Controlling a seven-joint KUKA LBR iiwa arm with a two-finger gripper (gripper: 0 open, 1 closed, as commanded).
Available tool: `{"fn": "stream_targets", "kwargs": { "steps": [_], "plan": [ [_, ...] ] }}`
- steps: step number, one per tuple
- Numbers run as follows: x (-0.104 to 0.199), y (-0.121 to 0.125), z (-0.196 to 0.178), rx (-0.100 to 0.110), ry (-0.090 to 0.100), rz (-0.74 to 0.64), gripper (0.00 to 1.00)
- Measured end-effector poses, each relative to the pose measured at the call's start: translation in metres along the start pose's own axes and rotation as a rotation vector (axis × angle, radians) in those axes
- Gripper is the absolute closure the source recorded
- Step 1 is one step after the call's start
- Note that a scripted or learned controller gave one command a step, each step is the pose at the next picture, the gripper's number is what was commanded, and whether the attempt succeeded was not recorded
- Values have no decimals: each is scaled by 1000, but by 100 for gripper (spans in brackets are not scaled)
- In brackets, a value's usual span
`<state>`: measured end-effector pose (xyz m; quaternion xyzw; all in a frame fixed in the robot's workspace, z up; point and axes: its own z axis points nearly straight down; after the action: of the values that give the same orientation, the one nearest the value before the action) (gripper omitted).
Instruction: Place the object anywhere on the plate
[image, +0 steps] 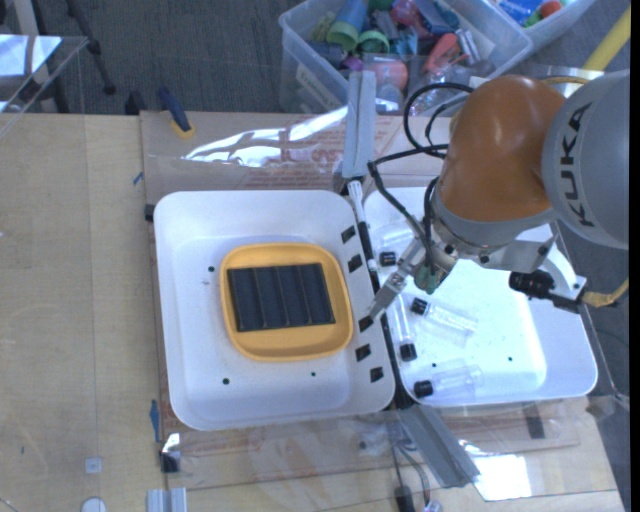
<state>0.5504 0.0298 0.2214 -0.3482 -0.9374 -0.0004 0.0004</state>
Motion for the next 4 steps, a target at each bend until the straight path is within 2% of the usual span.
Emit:
{"fn": "stream_targets", "kwargs": {
  "steps": [1,2,3,4],
  "plan": [
    [-89,1,25,-2,-5,-107,0],
    [-149,-11,-11,-3,-7,-212,0],
    [-150,-11,-22,-9,-13,-209,100],
    [-123,-59,-1,-1,-3,-454,100]
  ]
}}
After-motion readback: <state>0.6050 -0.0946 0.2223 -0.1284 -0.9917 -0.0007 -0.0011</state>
